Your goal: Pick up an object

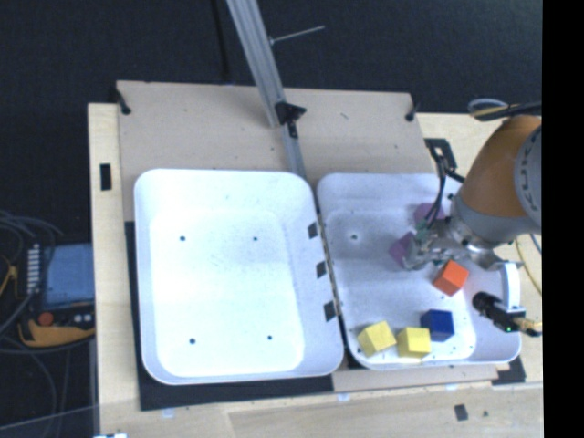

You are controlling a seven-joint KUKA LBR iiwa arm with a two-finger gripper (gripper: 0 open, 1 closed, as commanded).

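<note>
purple objects: one purple piece point(402, 247) lies on the floor of the right bin point(365, 208), near its middle, and a second purple piece point(425, 213) sits just beyond it toward the far wall. gripper point(422, 255) is low over the bin floor, just beside the nearer purple piece; whether its pincer is clenched or released cannot be told, and no object shows between it. orange block point(449, 277) lies just right of the gripper. blue cube point(439, 323) sits near the bin's front edge, with two yellow blocks, one point(376, 338) and another point(414, 340), side by side to its left. left bin point(155, 245) stands beside, touching the right one.
</note>
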